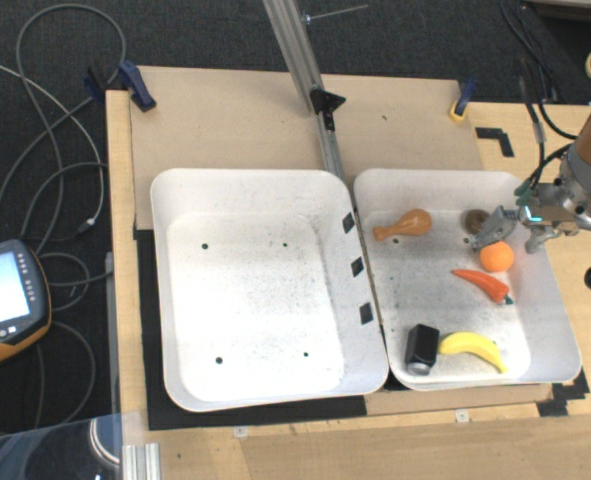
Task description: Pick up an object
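Camera view: the gripper [505,230] sits low in the right bin [565,353], just above the orange ball [496,258]. I cannot tell how its grip stands. A carrot [483,284] lies beside the ball.

white speckled bins [245,193], orange ball [496,258], yellow banana [472,349], black block [421,347]

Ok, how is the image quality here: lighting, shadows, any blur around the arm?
Camera view: lighting is even and soft, with only faint shadows under the banana and black block; the white bins are bright but keep their speckle detail; the gripper looks slightly soft, the toys fairly sharp.
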### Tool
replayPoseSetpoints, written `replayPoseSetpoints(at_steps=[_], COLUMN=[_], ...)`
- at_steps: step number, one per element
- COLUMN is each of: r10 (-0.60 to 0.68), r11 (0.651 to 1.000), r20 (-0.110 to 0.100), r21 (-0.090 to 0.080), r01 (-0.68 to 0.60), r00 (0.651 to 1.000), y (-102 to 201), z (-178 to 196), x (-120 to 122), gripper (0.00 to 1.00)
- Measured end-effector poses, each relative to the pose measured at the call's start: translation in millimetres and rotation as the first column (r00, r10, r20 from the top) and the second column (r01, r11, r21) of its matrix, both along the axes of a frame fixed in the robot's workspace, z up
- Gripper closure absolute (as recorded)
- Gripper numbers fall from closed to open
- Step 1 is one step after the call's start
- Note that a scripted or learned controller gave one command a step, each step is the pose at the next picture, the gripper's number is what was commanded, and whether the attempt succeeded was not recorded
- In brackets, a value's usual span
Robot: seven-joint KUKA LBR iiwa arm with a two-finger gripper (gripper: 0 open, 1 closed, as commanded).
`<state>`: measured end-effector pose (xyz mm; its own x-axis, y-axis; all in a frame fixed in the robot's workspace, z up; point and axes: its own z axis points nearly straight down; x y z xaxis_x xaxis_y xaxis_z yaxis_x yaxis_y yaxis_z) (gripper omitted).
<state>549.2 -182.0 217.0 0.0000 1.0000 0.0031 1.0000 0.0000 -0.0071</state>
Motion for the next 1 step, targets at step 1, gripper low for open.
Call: replayPoseSetpoints(at_steps=[1], r10=[0.001], r11=[1.000], r20=[0.005], r21=[-0.001], r01=[-0.001], r00=[1.000], y=[0.1], z=[2.8], x=[1.1], gripper=[0.00])
